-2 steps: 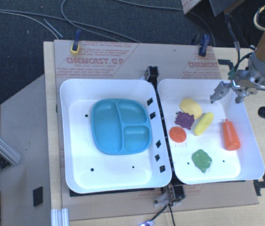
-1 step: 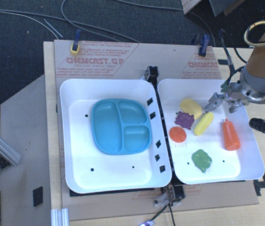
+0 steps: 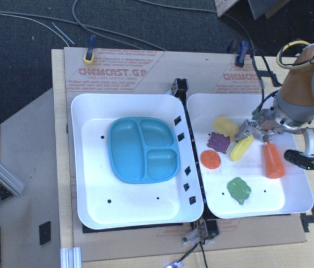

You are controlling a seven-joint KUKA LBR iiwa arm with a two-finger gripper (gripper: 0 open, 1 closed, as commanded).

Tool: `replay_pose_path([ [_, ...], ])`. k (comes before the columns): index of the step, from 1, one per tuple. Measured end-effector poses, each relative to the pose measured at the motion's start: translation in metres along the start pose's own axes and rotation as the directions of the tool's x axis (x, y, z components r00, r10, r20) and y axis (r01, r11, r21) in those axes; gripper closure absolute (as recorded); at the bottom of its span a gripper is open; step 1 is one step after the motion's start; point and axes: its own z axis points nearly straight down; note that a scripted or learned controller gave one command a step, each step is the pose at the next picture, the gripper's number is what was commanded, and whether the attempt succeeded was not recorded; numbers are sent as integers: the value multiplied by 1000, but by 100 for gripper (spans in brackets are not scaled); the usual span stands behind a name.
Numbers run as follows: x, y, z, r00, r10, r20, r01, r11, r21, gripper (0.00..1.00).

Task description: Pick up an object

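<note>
The right bin point(image 3: 290, 202) holds several toy foods: a yellow lump point(image 3: 225, 126), a purple bunch point(image 3: 219, 142), a long yellow piece point(image 3: 241, 148), a round orange piece point(image 3: 211, 159), an orange carrot-like piece point(image 3: 273, 161) and a green leafy piece point(image 3: 238, 189). My gripper point(image 3: 250, 130) is low over the bin's upper middle, just above the long yellow piece and right of the yellow lump. The arm's body covers the tips, and I see nothing lifted.
The left bin point(image 3: 90, 194) holds a blue divided plate point(image 3: 144, 149). A black divider with clips point(image 3: 186, 144) runs between the bins. The grey arm with its orange band point(image 3: 304, 66) overhangs the right bin's upper right corner. Cables point(image 3: 268, 74) trail across the board behind.
</note>
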Motion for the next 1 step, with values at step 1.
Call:
replay_pose_path([
  [1,0,1,-14,1000,0,1,0,1000,-5,100],
])
